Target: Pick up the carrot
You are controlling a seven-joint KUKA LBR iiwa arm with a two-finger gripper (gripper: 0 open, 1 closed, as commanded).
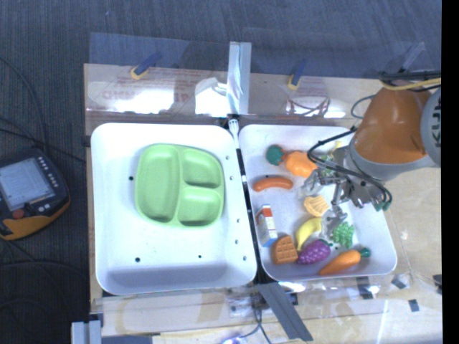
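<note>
I cannot tell how my gripper [334, 205] is set; it hangs over the right bin [247, 192], above a yellow wedge [316, 206] and green bunch [343, 233]. The carrot [342, 261] lies free by the bin's near right corner, beside purple grapes [314, 251].

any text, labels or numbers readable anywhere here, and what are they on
"KU": partial dark letters on the arm's grey casing, cut off at the frame edge.
Small carton in the right bin: red and white label, print too small to read.
Handheld pendant on the floor: screen too blurred to read.
Nothing else carries legible text.
</note>
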